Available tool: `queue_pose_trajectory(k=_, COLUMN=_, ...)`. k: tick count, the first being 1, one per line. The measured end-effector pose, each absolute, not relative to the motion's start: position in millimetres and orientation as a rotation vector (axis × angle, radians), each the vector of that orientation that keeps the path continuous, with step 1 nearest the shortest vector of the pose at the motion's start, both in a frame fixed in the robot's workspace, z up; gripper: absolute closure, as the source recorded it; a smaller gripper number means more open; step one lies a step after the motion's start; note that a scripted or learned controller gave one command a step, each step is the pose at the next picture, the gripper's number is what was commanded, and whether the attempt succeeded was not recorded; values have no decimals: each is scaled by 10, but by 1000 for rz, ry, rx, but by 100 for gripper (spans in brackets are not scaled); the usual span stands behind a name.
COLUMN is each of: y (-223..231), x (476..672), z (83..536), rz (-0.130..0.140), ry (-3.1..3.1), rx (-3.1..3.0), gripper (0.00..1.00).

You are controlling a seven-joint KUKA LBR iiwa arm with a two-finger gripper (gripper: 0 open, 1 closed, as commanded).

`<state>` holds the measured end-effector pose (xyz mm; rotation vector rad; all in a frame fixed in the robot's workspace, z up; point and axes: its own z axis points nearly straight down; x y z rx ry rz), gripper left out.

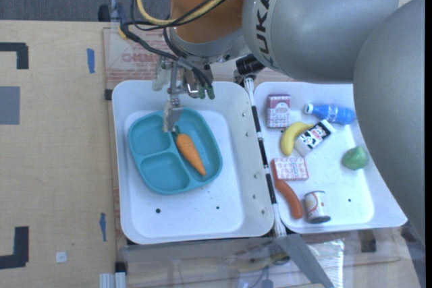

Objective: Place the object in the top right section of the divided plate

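One carrot (190, 152) lies in the divided plate (145, 175)'s right section, so we judge it nearly done; claw (173, 117) hovers just above, grip unreadable to us.

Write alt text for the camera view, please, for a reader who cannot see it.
A carrot lies in the right section of a teal divided plate in the left bin, with the tool hanging just above the plate's top edge. The right bin holds assorted items.

orange carrot (191, 152), teal divided plate (156, 172), white bins (229, 206), yellow banana (292, 135)
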<state>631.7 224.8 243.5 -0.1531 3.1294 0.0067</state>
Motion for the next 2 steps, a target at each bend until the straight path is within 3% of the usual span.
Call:
queue_pose_trajectory(k=1, y=1904, x=6676, z=3013, rz=6, ry=3111, rx=360, gripper=0)
queue_pose_trajectory(k=2, y=1668, x=6428, z=2649, rz=2, ry=3138, rx=72, gripper=0)
